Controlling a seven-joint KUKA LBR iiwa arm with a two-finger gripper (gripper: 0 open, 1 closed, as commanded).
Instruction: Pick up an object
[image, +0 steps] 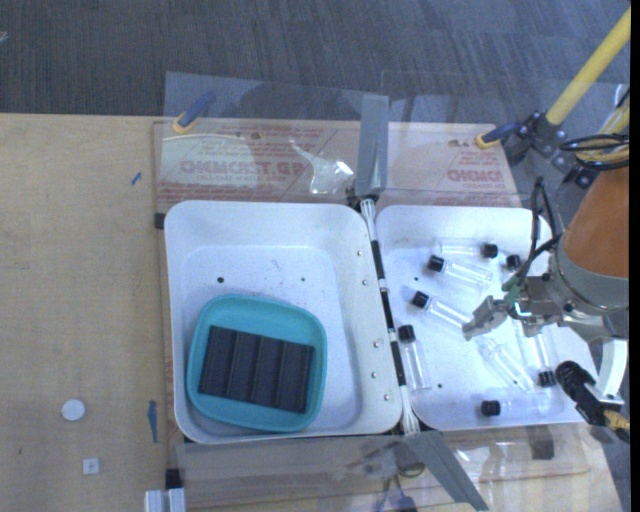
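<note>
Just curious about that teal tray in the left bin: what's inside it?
The teal tray holds a dark ridged block covering most of its floor. Whatever lies beneath the block is hidden.

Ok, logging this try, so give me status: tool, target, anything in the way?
Tool low over right bin, nothing seen between its fingers. Clear vials with black caps scattered around it, one right beside. Teal tray in left bin, well apart.
</note>
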